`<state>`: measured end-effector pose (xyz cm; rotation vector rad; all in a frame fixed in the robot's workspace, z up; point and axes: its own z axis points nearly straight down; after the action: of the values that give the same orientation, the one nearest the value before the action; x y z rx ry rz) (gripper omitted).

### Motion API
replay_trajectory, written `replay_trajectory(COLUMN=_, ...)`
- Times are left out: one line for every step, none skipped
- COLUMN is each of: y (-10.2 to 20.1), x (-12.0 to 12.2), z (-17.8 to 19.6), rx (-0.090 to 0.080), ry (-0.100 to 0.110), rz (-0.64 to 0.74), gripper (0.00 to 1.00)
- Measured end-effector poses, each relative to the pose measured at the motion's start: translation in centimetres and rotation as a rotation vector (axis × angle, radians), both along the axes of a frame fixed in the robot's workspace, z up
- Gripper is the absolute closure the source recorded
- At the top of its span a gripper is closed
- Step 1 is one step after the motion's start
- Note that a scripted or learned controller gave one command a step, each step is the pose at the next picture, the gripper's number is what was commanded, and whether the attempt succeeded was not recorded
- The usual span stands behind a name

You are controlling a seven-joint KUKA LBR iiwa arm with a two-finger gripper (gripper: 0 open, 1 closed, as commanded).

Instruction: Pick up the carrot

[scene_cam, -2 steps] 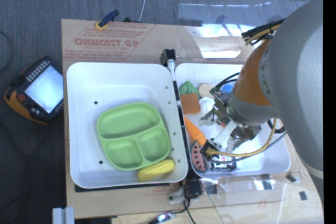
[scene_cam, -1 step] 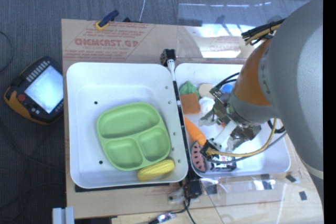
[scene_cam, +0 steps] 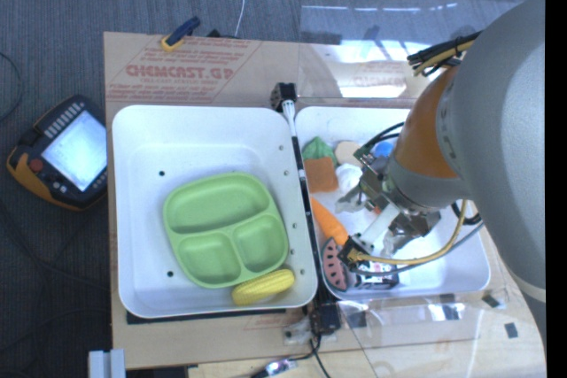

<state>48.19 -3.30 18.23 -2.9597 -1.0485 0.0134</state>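
The carrot (scene_cam: 329, 223) is an orange wedge lying in the right bin (scene_cam: 461, 279), against its left wall. My gripper (scene_cam: 367, 196) hangs low over the middle of that bin, just right of the carrot and a little above it in the view. The carrot lies on the bin floor apart from the gripper. The grey arm with its orange band (scene_cam: 425, 137) hides much of the right half of the bin.
Around the carrot lie a brown block (scene_cam: 322, 176), a green piece (scene_cam: 316, 148), a beige piece (scene_cam: 347, 150), a blue thing (scene_cam: 383, 150) and a watermelon slice (scene_cam: 331, 266). The left bin (scene_cam: 142, 146) holds a green divided plate (scene_cam: 226, 227) and a yellow corn cob (scene_cam: 263, 285).
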Motion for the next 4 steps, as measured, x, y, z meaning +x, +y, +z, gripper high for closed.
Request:
replay_trajectory(y=0.0, x=0.0, z=0.0, rx=0.000, ry=0.000, rz=0.000, gripper=0.00)
replay_trajectory(y=2.3, x=0.0, z=0.0, rx=0.000, ry=0.001, rz=-0.036, gripper=0.00)
replay_trajectory(y=0.2, x=5.8, z=0.0, rx=-0.002, ry=-0.002, rz=-0.194, gripper=0.00)
replay_trajectory(y=4.4, x=-0.1, z=0.0, rx=0.000, ry=0.003, rz=-0.263, gripper=0.00)
